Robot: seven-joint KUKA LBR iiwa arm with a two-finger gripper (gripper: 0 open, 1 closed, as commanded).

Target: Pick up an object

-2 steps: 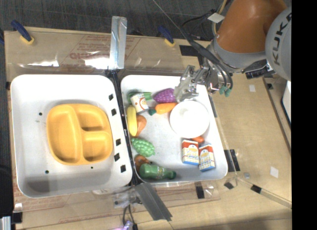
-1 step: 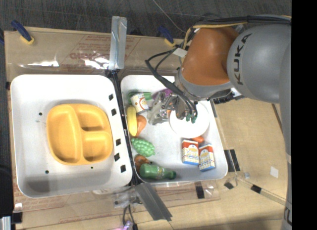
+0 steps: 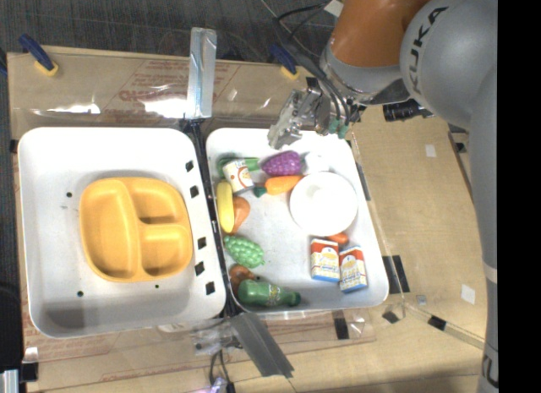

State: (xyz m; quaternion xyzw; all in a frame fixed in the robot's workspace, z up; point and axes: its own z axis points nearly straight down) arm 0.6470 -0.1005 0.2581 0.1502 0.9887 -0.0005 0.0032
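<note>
My gripper (image 3: 287,129) hangs over the far edge of the right bin (image 3: 372,264), its fingers spread open with nothing between them. Just below it lie purple grapes (image 3: 282,163), an orange carrot (image 3: 281,185) and a small can (image 3: 240,171). A white plate (image 3: 323,201) sits in the middle right. A yellow banana (image 3: 225,206) lies along the left wall, with green grapes (image 3: 244,251) and a green bottle (image 3: 267,294) nearer the front. Two small cartons (image 3: 338,263) stand at the front right.
The left bin (image 3: 42,180) holds a yellow divided tray (image 3: 135,228). A metal post (image 3: 202,74) stands behind the divider between the bins. The arm's orange band (image 3: 380,7) and grey body fill the upper right.
</note>
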